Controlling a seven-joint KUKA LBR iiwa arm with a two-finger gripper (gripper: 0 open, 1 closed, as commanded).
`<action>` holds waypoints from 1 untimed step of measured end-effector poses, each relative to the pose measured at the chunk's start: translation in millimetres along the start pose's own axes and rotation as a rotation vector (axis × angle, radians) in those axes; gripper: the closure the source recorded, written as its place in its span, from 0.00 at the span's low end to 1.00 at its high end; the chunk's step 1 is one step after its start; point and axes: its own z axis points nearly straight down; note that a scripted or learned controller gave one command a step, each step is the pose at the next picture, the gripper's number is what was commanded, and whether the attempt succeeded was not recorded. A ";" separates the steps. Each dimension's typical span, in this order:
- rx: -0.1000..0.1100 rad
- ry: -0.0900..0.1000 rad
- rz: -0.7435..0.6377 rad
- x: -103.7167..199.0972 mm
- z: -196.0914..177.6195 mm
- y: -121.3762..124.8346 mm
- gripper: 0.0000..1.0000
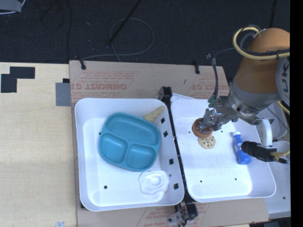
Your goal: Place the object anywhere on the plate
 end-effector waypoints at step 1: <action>0.002 0.000 0.000 57.1 10.3 -15.2 1.00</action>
